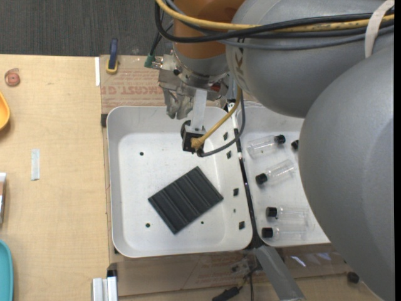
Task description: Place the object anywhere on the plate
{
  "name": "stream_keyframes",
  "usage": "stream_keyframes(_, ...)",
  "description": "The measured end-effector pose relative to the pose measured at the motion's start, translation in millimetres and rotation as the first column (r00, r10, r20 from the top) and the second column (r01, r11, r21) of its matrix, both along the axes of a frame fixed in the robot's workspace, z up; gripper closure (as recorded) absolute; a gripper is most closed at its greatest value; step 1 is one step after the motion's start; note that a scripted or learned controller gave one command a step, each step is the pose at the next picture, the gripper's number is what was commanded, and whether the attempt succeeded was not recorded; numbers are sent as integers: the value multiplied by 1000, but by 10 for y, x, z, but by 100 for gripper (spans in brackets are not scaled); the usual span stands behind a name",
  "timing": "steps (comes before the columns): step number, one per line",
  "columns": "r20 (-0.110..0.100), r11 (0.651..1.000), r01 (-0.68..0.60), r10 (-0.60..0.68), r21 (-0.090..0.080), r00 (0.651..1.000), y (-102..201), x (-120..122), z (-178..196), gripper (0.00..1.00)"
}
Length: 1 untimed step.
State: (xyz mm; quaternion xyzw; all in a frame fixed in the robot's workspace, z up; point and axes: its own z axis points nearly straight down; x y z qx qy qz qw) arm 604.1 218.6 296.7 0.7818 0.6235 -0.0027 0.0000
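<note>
The light wooden desk [56, 137] carries two white bins side by side. In the left bin [125, 231] we see a dark ridged plate [186, 199] lying flat, turned at an angle to the walls. Several clear vials [276, 171] with black caps lie in the right bin [285, 193], apart from the plate. The tool [177, 110] hangs over the far edge of the left bin; we cannot tell if it is wide or narrow.
</note>
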Motion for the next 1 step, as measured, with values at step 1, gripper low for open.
stream_keyframes(1, -1, 995, -98, 98, 1, 995, -11, -634, -575, 100)
